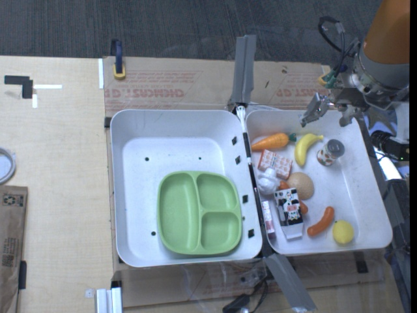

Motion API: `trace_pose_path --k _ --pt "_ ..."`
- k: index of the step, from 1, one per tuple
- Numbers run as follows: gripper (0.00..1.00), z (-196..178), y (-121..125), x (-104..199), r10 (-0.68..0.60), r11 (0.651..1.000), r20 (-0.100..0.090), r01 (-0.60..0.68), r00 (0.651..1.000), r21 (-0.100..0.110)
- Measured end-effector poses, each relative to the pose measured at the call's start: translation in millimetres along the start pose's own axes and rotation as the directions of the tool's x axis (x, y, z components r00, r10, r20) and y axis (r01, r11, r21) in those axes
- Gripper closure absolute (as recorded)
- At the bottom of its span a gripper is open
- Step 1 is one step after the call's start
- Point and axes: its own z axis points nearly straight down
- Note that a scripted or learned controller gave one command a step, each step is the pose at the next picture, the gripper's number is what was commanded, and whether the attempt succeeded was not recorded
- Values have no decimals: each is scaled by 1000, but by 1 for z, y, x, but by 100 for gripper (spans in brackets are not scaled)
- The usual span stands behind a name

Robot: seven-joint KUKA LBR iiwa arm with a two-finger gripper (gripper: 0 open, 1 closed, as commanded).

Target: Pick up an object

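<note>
A pale wooden bench carries two shallow white bins side by side, with a strip of printed cardboard lying behind them. The left bin holds a green divided plate and nothing more. The right bin is where the pickings are: a carrot and a banana near the back, a small jar just beside the banana, a red and white packet, a brownish round thing, a little milk carton with a cow on it, a sausage and a lemon toward the front.

The arm comes in from the right, and its gripper hangs over the back rim of the right bin, above and behind the banana and jar. Its two fingers look spread apart with nothing between them, though from this angle the tips are small and I would not swear to the width of the gap.

So, as I judge it, the job is barely begun: no item is chosen or touched, everything rests in the bin. What is left is the whole of it: drop down over one thing, close on it, and lift it out.
</note>
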Motion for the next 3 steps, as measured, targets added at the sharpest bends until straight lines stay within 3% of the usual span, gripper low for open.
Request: trace_pose_path --k 1,2,3 --pt "0 -28 31 -14 -227 974 1 227 974 -3" --pt "0 85 1 -50 -444 896 1 444 896 -2" --pt "0 63 19 -1 -299 954 1 299 954 -3"
